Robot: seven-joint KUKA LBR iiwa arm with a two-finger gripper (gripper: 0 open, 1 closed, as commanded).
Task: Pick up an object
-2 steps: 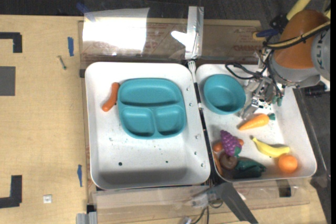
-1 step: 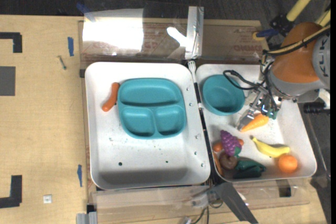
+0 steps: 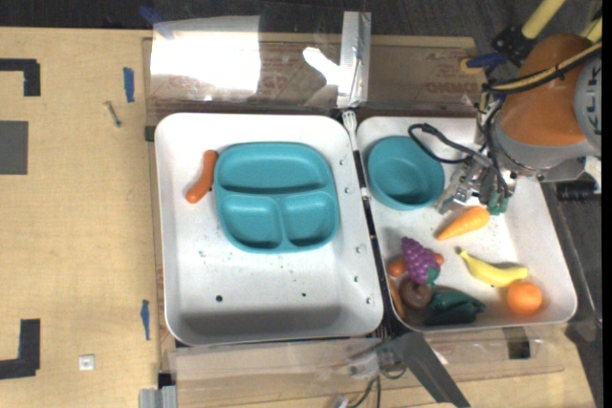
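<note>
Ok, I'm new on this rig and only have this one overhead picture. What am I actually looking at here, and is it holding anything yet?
One camera looks down at a slant on two white bins side by side. The grey arm with the orange band enters from the picture's right; its gripper hangs over the right bin, just above a toy carrot. I cannot see anything between its fingers, so treat nothing as held. The right bin also holds a teal bowl, purple grapes, a banana and an orange. The left bin holds a teal divided tray and an orange sausage-shaped toy.
</note>
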